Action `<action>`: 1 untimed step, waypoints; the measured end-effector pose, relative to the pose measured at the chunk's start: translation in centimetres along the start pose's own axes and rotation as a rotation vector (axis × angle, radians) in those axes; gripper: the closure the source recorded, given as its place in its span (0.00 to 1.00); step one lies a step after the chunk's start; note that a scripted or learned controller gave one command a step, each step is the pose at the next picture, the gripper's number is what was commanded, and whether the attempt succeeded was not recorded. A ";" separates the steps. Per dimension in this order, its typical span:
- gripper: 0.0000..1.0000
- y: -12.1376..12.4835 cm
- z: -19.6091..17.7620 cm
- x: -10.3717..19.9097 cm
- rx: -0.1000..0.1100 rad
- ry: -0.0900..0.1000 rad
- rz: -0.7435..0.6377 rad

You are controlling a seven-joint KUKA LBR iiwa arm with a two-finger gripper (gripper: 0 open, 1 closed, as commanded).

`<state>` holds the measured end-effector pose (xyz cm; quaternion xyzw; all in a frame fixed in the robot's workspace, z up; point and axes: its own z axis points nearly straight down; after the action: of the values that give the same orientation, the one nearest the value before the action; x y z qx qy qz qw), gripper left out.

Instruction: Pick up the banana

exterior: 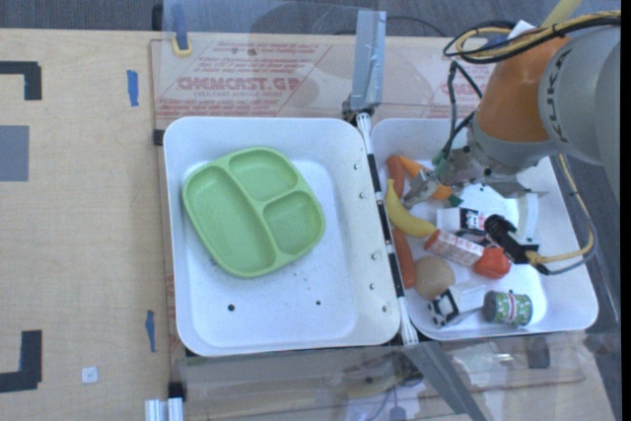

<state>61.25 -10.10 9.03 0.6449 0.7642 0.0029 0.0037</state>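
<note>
Grey carpet runs across the top of the view, beyond a pale wooden table (69, 242) marked with black corner brackets and bits of blue tape. Two shallow white bins sit side by side on it, under a clear plastic screen at the back.

The left bin (296, 311) holds a green divided plate (253, 209), lying towards its upper left.

The right bin (572, 301) is crowded. The banana (406, 215) lies near this bin's left wall, a short curved yellow shape whose long axis runs from upper left down to lower right. Orange carrot-like pieces lie just beside it, one above (401, 168) and one along the wall below (404, 256). Lower down are a brownish round potato-like thing (434, 276), a small box with red print (455, 245), a red item (493, 261), a green-lidded can (509, 308) and small black pieces.

The grey arm with its orange band (518, 99) reaches in from the right and bends down over the right bin. Its claw (432, 185) hangs just above and to the right of the banana's upper end, very close to it. How far the claw is open cannot be told, and nothing can be seen held in it.

The banana lies down and to the left of the claw, so the coming move is likely a short drop that way, across the fruit's narrow width. The neighbouring carrot pieces and the bin wall leave little room.
</note>
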 end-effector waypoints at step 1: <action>1.00 0.2 -1.2 -0.3 -0.008 -0.008 0.002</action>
<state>61.47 -10.39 10.24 0.6457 0.7635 0.0035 0.0091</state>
